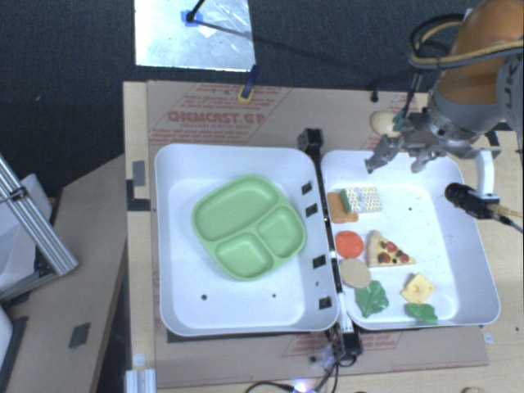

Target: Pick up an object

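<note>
My gripper hangs over the far edge of the right bin, its two fingers spread open with nothing between them. Below it in the bin lie a white block with coloured sprinkles and an orange piece touching its left side. Nearer the front are a red round slice, a pizza slice, a tan round cookie, a yellow cheese wedge and two green leaves. All of these lie apart from the gripper.
The left bin holds a green divided plate. A black ridge with clips separates the two bins. A silver sheet lies beyond the bench at the back.
</note>
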